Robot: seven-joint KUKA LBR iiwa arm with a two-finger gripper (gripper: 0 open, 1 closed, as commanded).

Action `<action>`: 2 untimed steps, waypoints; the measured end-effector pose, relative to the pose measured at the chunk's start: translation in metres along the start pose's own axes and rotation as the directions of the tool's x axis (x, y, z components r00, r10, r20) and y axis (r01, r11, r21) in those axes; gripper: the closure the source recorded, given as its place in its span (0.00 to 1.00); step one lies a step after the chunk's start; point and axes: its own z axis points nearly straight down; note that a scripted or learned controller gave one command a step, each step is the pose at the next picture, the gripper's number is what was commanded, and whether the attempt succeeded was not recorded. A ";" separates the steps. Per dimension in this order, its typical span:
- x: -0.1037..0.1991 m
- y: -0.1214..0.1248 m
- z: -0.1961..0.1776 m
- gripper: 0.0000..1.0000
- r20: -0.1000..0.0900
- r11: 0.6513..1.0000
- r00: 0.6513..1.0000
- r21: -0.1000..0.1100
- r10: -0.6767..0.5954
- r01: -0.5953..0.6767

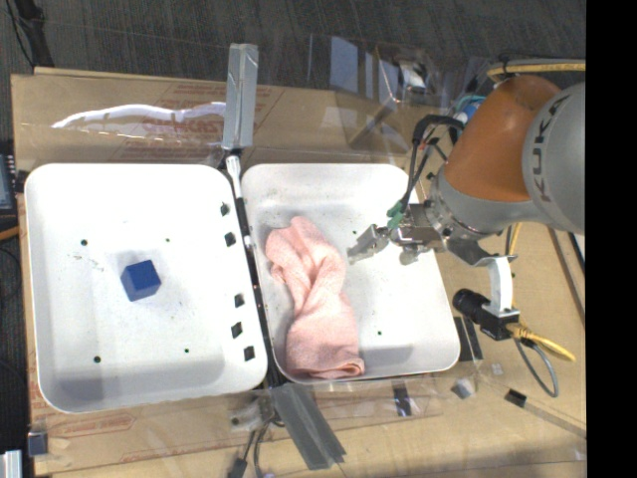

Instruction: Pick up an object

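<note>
While your gripper point(376, 243) hangs spread and empty, the pink cloth point(314, 302) lies just left of it. It's soft and limp, so pinch a raised fold near its top.

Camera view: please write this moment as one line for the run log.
arm: over right bin | gripper: beside pink cloth, nothing held | blue cube: in left bin

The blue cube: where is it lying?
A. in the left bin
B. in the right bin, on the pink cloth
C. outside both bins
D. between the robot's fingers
A: the blue cube sits alone on the left bin's floor, far from the pink cloth.
</note>
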 end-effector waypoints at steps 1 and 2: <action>0.000 0.000 0.000 0.00 0.000 1.000 1.000 0.000 0.000 0.000; -0.001 0.021 0.137 0.00 0.001 0.949 0.949 -0.003 -0.316 0.316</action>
